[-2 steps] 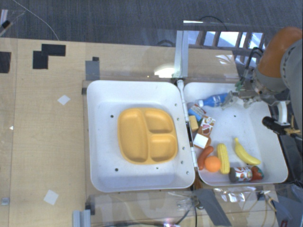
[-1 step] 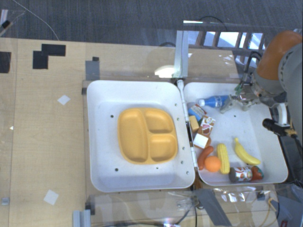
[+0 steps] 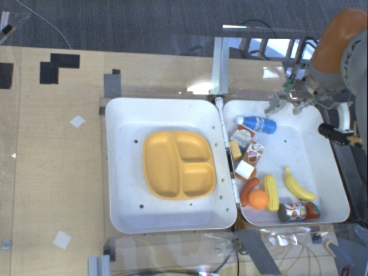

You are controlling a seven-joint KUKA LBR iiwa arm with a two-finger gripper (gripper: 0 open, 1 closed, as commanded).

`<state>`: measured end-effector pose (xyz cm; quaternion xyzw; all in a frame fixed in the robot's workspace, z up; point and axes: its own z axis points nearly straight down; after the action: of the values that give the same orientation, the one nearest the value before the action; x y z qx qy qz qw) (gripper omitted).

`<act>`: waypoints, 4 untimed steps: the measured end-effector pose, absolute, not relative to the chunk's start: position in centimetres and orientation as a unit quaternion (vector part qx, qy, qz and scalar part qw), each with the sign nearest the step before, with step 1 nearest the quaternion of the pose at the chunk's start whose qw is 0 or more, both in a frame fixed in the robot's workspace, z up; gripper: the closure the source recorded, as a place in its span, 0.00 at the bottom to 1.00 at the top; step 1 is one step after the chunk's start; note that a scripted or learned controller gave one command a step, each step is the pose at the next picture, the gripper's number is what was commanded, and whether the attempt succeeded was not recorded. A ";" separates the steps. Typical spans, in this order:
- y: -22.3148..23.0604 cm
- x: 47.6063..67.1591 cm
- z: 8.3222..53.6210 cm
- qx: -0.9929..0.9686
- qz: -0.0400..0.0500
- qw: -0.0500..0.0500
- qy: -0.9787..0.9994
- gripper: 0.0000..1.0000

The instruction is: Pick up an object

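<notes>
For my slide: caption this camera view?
Grey arm's gripper hovers above the right white bin of toy food; a yellow divided plate fills the left.

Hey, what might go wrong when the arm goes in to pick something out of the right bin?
The items crowd the right white bin's left side: the blue plastic bottle, small cartons and yellow corn cob touch or overlap, so a grab may catch two or slip. The yellow banana lies apart, likely easier.
</notes>
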<state>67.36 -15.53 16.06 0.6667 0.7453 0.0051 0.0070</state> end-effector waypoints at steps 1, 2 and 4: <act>-10.2 64.3 10.0 0.680 0.007 0.013 0.733 0.00; -11.1 66.4 10.0 0.527 0.005 0.011 0.850 0.00; -10.9 67.3 11.1 0.400 -0.003 0.012 0.916 1.00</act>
<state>67.33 -10.95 11.14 0.3999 0.9165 -0.0035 0.0118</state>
